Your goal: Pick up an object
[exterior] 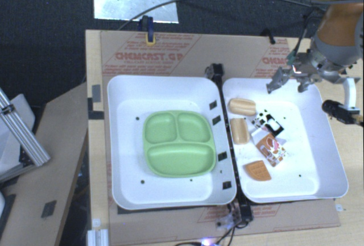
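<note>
The right bin (pixel 318 176) holds several small items near its left side: a tan bread roll (pixel 242 106), a beige oblong piece (pixel 239 130), a black-and-white item (pixel 268 121), a red-brown packet (pixel 271 149) and an orange wedge (pixel 257 171). My gripper (pixel 292 81) hangs over the back edge of the right bin, up and to the right of these items. Its two fingers (pixel 277 81) are spread apart with nothing between them.
The left bin (pixel 122 142) holds a green divided tray (pixel 178 144). A black cable arcs across the back of the bench. A blue clamp (pixel 149 29) stands at the board's back edge. A metal rail (pixel 23 131) lies at the far left.
</note>
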`<state>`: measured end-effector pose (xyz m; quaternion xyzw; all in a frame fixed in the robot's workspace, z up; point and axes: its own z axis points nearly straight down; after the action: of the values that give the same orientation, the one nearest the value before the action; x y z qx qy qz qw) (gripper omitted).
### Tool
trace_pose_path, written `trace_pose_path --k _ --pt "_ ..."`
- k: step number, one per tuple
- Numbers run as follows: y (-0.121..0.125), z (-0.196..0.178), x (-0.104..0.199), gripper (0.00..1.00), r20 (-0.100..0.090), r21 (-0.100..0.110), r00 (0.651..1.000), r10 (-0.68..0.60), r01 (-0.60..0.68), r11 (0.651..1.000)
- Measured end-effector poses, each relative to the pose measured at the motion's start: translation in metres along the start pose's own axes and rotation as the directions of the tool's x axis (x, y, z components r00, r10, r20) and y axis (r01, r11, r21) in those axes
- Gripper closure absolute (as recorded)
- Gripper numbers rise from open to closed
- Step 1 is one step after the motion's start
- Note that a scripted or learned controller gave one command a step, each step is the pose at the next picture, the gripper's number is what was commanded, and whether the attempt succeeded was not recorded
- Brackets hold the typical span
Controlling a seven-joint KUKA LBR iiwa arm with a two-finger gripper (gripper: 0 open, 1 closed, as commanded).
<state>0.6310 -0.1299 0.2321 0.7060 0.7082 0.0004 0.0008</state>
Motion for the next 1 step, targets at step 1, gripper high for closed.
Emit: trace_pose_path --k 1 --pt "-0.0004 0.0607 0.007 0.0 -0.001 0.004 1.0 -0.001 0.001 1.0"
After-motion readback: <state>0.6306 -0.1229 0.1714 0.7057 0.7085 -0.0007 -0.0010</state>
